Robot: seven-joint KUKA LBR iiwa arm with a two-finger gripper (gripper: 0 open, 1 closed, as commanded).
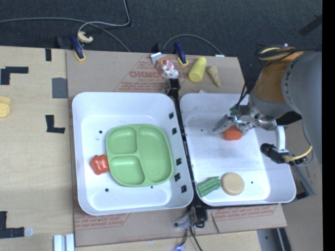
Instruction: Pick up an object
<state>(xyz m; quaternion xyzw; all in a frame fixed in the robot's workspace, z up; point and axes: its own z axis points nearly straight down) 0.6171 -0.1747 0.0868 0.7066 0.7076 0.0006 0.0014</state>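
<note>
An orange-red round object [232, 134] lies in the upper middle of the right bin [209, 156]. My gripper [231, 125] hangs right over it, reaching in from the right. Its fingers look spread, and one grey finger [220, 125] points out to the left of the object, so the gripper reads as open. Whether the fingers touch the object is hidden by the wrist. Near the front of the same bin lie a green object [208, 185] and a tan round disc [233, 183], side by side.
The left bin [89, 114] holds a green divided plate [140, 154] with a small red object [98, 164] at its left edge. Behind the bins on the cardboard lie a yellow object [197, 69], a tan cone [214, 76] and a small red-white packet [165, 65].
</note>
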